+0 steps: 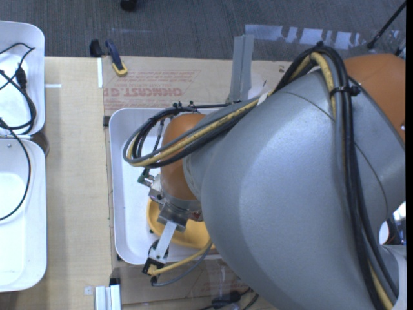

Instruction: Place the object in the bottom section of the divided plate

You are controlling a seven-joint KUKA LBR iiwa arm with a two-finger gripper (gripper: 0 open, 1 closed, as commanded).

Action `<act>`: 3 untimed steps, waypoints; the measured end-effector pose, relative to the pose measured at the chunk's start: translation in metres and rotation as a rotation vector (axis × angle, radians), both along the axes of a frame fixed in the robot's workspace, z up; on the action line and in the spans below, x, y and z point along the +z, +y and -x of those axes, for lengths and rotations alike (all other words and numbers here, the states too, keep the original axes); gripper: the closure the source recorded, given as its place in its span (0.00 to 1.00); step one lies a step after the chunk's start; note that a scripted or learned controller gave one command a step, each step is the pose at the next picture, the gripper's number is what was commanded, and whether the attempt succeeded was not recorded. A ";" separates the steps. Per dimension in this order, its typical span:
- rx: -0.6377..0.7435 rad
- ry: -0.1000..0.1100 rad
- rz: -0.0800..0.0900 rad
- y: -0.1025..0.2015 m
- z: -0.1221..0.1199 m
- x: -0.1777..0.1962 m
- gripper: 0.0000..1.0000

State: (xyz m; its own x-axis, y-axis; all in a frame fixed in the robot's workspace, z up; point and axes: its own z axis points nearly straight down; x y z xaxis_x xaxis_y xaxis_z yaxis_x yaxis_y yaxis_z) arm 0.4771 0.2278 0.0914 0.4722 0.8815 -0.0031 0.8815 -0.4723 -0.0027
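The wrist [171, 208] hangs right over the yellow divided plate [192, 237] by the desk's [71, 173] front edge, and I can't tell how the fingers stand.

Right bin [122, 192]: on the bench [74, 173], near the middle, just in front of the cardboard sheet [161, 79].
Plate [157, 221]: in the right bin's near end, partly under the arm's wrist.
Arm [290, 192]: in from the right, over most of the right bin.
Clamp [115, 58]: behind the right bin's far-left corner.
Left bin [26, 263]: at the left edge; cables [26, 108] lie across its far part.
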 end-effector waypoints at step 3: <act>-0.217 0.017 -0.008 -0.044 -0.050 0.010 1.00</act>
State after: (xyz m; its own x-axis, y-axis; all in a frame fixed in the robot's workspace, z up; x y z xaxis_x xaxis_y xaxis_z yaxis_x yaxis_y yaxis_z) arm 0.5271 0.1840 0.1012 0.6511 0.7590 -0.0066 0.7587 -0.6511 -0.0213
